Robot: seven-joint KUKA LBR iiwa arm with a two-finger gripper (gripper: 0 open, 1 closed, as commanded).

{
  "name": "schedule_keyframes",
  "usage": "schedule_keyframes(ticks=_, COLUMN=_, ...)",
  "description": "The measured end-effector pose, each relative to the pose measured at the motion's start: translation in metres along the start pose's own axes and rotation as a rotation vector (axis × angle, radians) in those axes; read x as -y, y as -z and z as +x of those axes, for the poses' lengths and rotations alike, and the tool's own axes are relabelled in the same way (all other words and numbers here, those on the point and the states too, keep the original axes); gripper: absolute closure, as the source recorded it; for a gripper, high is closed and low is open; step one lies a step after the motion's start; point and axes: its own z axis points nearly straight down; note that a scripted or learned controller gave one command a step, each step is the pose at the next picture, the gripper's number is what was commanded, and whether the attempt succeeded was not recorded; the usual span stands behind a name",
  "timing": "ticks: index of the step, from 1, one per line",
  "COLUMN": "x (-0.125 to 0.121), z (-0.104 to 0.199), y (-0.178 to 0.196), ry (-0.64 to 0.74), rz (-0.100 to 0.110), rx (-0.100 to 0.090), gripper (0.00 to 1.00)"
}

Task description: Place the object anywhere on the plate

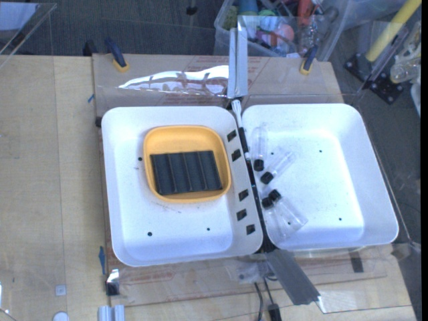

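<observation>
A yellow-orange plate (155,142) sits in the left white bin (127,226). On it lies a dark ribbed rectangular object (186,172), flat and about centred. In the right white bin (334,179), several clear plastic tubes with black caps (269,176) lie along the left wall near the divider.
A grey divider with black clips (241,179) runs between the bins, and an upright grey post (234,62) stands behind it. A clear crate of colourful items (287,12) stands at the back. Blue clamps (117,55) hold the board on the wooden bench.
</observation>
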Motion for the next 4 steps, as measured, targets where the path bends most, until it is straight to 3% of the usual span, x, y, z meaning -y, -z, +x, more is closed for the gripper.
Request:
schedule_keyframes(ticks=3, x=0.000, z=0.000, y=-0.001, ry=1.082, rz=-0.005, rx=0.001, gripper=1.00)
schedule_keyframes(ticks=4, x=-0.003, z=0.002, y=-0.180, ry=1.359, rz=-0.014, rx=-0.001, gripper=1.00)
